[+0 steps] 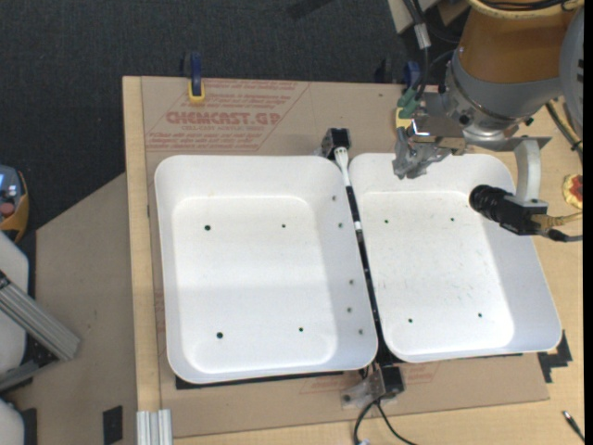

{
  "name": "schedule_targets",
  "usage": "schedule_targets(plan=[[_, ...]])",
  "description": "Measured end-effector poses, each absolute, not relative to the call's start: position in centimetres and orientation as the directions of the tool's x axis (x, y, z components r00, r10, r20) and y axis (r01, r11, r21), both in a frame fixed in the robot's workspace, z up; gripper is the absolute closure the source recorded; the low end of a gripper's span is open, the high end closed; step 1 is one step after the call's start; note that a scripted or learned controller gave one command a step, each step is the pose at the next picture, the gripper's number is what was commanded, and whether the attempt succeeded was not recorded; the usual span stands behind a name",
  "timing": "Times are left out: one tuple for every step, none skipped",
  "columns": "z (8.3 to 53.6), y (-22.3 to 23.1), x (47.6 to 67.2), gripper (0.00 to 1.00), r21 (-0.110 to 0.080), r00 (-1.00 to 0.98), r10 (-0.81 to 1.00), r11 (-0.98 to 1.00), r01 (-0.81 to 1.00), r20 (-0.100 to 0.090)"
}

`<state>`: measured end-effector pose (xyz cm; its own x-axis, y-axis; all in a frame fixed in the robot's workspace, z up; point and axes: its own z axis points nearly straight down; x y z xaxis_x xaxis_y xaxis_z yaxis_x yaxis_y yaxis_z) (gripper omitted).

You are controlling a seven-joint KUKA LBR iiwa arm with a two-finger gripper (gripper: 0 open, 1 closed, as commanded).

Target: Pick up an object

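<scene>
Grey-and-orange arm hung its gripper (pixel 414 158) over the right bin's (pixel 463 276) far rim | finger state: cannot tell | left bin (pixel 246 267) lay beside it, farther left | no object identifiable to pick; whole task apparently remained.

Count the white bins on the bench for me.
2: the left bin and the right bin, side by side. The gripper hangs over the right bin's far edge.

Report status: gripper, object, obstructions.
Gripper over right bin's far rim, grip unreadable. No object seen in gripper. Left bin alongside. Nothing blocking.
</scene>
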<state>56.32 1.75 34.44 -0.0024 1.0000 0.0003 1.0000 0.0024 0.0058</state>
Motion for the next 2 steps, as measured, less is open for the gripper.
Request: schedule_targets(plan=[[39.7, 0.4, 53.6, 1.0, 0.009, 0.001, 1.0, -0.001, 1.0, 0.0], [29.1, 2.7, 58.0, 1.0, -0.01, -0.002, 1.0, 0.002, 1.0, 0.0]])
